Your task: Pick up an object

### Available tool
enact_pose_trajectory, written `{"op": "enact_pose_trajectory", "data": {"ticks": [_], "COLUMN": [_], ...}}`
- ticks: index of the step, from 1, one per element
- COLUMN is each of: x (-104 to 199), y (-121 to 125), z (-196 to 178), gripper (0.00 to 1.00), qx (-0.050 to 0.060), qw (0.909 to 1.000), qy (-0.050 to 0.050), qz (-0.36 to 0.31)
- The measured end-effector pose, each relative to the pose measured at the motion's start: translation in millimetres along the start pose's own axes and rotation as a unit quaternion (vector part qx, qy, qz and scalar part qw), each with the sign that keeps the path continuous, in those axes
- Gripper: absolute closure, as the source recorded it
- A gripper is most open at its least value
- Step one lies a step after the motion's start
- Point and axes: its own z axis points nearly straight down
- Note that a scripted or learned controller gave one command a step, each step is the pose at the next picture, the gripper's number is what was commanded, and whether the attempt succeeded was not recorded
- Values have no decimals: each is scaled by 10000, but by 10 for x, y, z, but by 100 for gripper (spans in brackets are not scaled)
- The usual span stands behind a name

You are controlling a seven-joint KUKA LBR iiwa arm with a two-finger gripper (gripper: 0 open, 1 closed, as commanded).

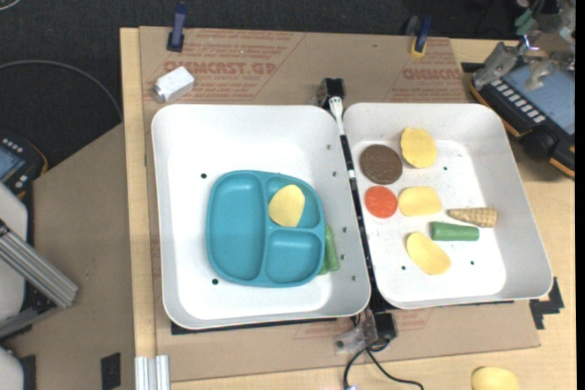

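In the right bin (498,128) the candidate pieces lie packed, so a grasp risks nudging neighbours: the brown disc (380,163) touches the yellow round (418,147), and the green stick (454,232) touches the cone (473,216).

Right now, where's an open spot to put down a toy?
Left bin: bare floor behind the blue tray. Right bin: bare strip along its right wall, past the cone. Crowded around the red disc and brown disc.
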Motion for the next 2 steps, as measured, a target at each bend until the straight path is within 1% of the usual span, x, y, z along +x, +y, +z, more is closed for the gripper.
{"op": "enact_pose_trajectory", "data": {"ticks": [1,2], "x": [-155,-169], "y": [-636,-1524], "z": [398,-438], "gripper": [0,0], "qx": [74,36], "qw": [10000,10000], "qy": [40,32], "qz": [-12,-9]}}
